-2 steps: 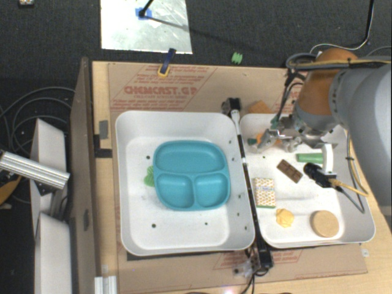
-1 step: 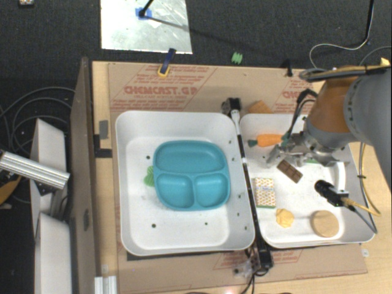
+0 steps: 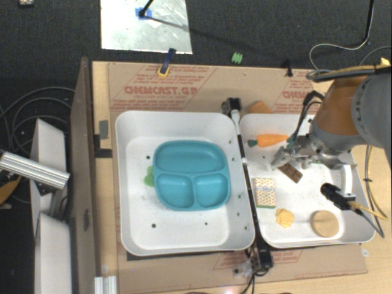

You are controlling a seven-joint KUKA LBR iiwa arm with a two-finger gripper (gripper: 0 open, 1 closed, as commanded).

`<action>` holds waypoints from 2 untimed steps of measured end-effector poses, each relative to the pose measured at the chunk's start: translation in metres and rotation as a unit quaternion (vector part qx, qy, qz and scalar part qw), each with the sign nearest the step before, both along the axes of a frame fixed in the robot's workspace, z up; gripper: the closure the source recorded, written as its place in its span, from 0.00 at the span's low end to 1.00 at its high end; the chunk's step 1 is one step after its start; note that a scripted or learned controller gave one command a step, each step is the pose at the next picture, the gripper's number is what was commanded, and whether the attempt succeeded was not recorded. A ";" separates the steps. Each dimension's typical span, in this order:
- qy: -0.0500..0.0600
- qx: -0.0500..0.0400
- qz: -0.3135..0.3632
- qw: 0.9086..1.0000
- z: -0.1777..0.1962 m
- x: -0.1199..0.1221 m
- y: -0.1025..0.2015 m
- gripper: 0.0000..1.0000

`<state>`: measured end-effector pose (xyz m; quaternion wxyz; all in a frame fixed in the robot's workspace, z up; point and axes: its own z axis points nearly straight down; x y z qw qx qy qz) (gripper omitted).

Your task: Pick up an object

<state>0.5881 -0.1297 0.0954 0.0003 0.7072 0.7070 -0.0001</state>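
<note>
The grey arm point(image 3: 367, 109) reaches in from the right and bends down over the right bin point(image 3: 304, 196), with its orange band curved above the wrist. The gripper point(image 3: 291, 156) hangs low in the upper part of this bin; whether it is apart or together, I cannot tell. The left bin point(image 3: 136, 164), smooth and white, carries a glossy blue plate point(image 3: 191, 175) with three compartments. In the right bin lie a round tan disc point(image 3: 325, 223), a tapered orange carrot point(image 3: 272, 140), a flat patterned square point(image 3: 264, 192), a small brown block point(image 3: 292, 173) just below the gripper, and a yellow lump point(image 3: 284, 217).
</note>
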 end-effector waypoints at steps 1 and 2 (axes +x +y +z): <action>0.000 0.000 0.000 1.000 -0.011 0.002 -0.005 0.00; 0.000 0.000 0.000 1.000 -0.011 -0.004 -0.009 0.00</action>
